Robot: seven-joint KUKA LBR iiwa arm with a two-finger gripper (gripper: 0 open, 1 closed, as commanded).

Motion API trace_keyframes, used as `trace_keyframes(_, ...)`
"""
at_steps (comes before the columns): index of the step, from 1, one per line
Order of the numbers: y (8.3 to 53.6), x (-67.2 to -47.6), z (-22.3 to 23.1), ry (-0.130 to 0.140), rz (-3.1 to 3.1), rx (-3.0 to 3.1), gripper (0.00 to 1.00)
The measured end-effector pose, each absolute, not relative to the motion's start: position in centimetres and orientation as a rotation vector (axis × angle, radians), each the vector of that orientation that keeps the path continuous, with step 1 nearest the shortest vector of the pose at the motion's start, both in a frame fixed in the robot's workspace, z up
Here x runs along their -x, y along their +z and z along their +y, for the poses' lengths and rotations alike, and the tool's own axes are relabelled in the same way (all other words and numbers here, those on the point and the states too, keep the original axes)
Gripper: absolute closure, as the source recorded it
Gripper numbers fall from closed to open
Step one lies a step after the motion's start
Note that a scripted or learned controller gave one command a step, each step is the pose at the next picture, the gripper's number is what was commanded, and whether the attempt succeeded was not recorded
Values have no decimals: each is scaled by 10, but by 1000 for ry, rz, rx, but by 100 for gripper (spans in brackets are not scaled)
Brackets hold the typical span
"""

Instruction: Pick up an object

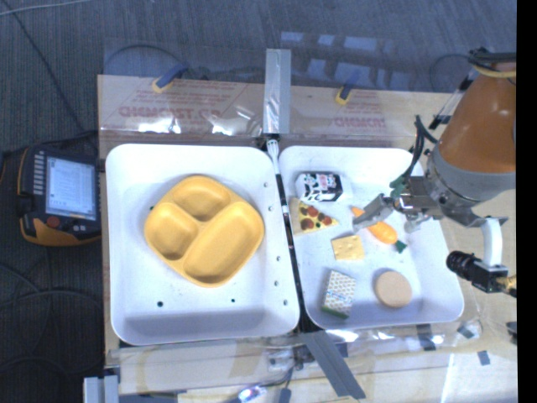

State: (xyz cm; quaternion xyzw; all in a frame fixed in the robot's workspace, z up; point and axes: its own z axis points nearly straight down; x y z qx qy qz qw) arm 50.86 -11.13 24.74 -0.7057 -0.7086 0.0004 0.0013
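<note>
Right bin [436, 309]: six small items; left bin [126, 309]: one yellow tray [204, 229]

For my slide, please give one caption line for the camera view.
End effector over the right bin near an orange toy; yellow divided tray in the left bin.

A handheld control pendant [59, 193] with a lit screen lies on the dark carpet [50, 49] left of the desk [210, 112]. A thin cable [50, 82] runs across the carpet at far left. Yellow clamps [168, 78] grip the desk's far edge, where clear plastic sheeting [201, 116] lies.
</note>
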Motion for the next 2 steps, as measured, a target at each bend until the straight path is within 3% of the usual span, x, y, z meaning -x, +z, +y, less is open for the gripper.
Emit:
trace_keyframes(1, 133, -554, -155, 2, -1948, 2458, 0)
trace_keyframes(2, 90, -573, -196, -17, -1887, 2506, 0)
